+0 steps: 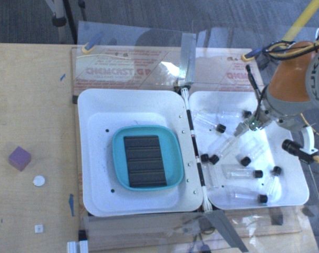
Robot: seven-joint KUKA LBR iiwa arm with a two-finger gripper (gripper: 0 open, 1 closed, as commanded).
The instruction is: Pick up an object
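Fingers (252,123) down among clear vials (238,171) — grasp unclear

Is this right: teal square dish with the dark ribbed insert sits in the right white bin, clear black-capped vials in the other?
Not quite. The camera view shows the teal square dish with its dark ribbed insert in the left white bin; the clear black-capped vials lie in the right white bin.
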